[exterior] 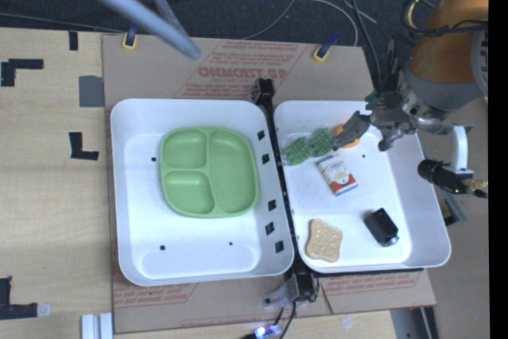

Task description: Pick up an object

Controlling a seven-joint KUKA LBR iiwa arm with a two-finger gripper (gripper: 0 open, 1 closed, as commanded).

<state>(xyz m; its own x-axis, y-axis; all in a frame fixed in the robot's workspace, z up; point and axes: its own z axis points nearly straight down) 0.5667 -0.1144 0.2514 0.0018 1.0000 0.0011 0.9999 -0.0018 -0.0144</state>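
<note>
Toast nearest, flat on the floor of the right bin, just beside the near-left wall. Hard to get under, lying so flat, and likely to be pushed against that wall rather than lifted. To the right of it, black block, small and smooth; liable to squirt out of a pinch taken off-centre.

Further in, small carton, white with an orange and blue panel; printing too small to read. Beyond that, green leafy piece against the divider, touching or nearly touching an orange piece. Real chance here of catching two things at once, or of dragging the floppy green piece and closing on nothing.

Gripper over the far part of the right bin, fingers spread wide, nothing seen between them; left finger just beside the orange piece. Risk of nudging it aside on descent.

In the left bin, green divided plate, well apart from the gripper.

Farthest, on the cardboard sheet, red print reading "CHEMCAST GP"; smaller lines illegible.
</note>
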